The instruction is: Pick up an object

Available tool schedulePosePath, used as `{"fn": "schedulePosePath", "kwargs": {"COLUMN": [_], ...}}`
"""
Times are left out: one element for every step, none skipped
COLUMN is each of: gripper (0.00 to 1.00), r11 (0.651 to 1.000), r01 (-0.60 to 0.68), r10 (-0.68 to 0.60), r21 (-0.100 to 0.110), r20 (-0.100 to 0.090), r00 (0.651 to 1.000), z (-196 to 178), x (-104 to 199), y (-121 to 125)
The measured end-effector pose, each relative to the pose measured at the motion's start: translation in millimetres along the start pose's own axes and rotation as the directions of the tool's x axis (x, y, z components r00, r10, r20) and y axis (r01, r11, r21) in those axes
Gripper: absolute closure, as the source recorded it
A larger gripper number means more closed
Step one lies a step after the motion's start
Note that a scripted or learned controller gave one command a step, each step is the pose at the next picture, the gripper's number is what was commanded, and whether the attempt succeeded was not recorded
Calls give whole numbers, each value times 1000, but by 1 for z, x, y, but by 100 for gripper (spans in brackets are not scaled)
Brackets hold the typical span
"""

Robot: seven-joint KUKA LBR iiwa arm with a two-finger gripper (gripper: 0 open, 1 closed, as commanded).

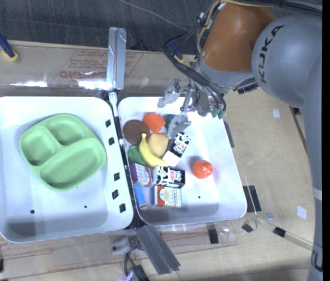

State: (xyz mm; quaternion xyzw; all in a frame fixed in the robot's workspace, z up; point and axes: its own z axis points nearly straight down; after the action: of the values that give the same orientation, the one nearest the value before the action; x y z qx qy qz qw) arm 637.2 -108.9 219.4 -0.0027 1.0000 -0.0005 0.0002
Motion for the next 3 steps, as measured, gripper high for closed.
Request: {"fn": "schedulePosePath", "kwargs": {"gripper": [0, 100, 100], "r11": [995, 996, 978], "r01": [-97, -91, 208], "r10": [97, 91, -208], "r21": [-1, 1, 2], "r20": [1, 4, 3], "r00": [995, 996, 978], "z": [127, 116, 66], "x": [58, 57, 50], "y": [7, 8, -103]}}
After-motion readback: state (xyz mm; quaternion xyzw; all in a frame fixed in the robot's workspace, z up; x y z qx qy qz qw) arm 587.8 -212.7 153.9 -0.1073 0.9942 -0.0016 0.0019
